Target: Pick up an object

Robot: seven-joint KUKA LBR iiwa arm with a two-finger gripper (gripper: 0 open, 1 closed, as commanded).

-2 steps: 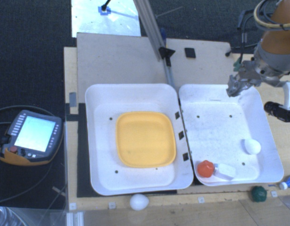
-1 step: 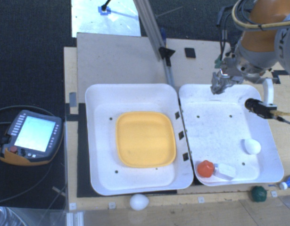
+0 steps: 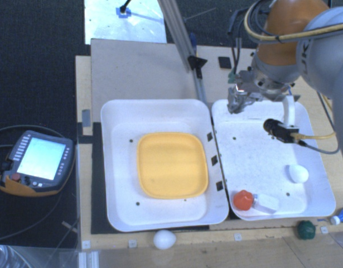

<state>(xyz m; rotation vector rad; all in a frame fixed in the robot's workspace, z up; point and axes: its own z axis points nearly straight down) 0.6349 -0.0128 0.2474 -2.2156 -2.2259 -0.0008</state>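
Along the right bin's [image 3: 327, 205] near rim sit an orange ball [image 3: 244, 200] and a small clear bottle [image 3: 266, 203], touching; a white egg-shaped object [image 3: 298, 173] lies toward the right wall, leaving the bin's middle and far floor bare. Beside it, the left bin [image 3: 112, 161] holds a yellow plate [image 3: 172, 164]. Both rest on a tan bench [image 3: 132, 66] over dark carpet. Above the right bin's far left corner hangs the gripper [image 3: 236, 106], holding nothing; whether its fingers are spread, I cannot tell.
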